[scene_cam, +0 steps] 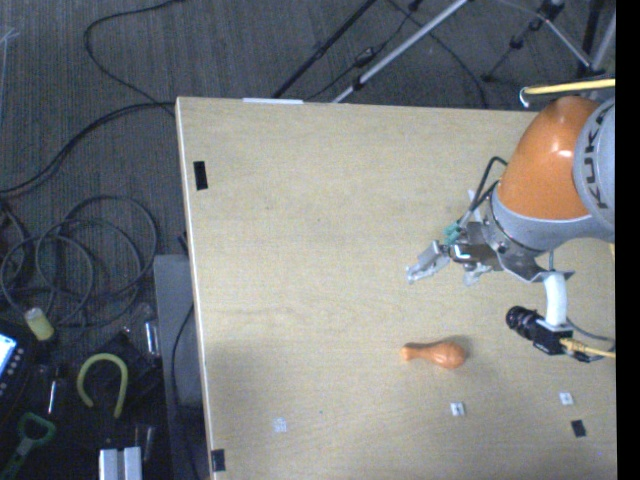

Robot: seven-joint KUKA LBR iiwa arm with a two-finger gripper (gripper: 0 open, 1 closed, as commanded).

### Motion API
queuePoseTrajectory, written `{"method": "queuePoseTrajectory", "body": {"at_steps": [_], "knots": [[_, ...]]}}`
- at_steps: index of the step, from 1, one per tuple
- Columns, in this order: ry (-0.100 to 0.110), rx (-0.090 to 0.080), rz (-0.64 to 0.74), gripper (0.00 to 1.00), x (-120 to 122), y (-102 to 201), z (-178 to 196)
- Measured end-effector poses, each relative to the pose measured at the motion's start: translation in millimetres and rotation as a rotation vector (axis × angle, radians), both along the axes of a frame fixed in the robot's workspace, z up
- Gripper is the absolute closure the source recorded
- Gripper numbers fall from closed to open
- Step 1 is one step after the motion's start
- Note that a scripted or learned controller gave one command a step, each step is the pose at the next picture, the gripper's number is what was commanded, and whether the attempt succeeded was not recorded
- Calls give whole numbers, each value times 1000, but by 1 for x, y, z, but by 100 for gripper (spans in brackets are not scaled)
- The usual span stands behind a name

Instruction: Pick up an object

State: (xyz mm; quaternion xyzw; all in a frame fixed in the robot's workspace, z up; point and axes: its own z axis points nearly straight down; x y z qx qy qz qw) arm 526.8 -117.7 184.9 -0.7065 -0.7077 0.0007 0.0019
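We log the end effector (440, 261) hanging above the tan worktop (300, 248), toward its right side, its pale tips aimed toward the view's left. The tips are too small and blurred for us to read; we cannot tell whether they stand apart or together, and we see nothing held between them.

The one candidate is an orange gourd-shaped object (436, 354), lying flat on the worktop nearer the front edge. It sits below the end effector in the view, almost straight under it, near but apart, with bare worktop between. Its long axis runs left-right: narrow neck to the left, fat bulb to the right.

Surface reads smooth, matte, uniformly orange; a rounded body that we judge may roll if nudged. We judge the next move calls for a shift toward the front edge, then a descent, closing across the narrow width.
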Motion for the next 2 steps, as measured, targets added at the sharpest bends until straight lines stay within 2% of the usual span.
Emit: {"method": "queuePoseTrajectory", "body": {"at_steps": [1,2], "knots": [[1,-1,-49,0,91,-17,-103],[-3,-5,39,0,113,-91,-89]]}}
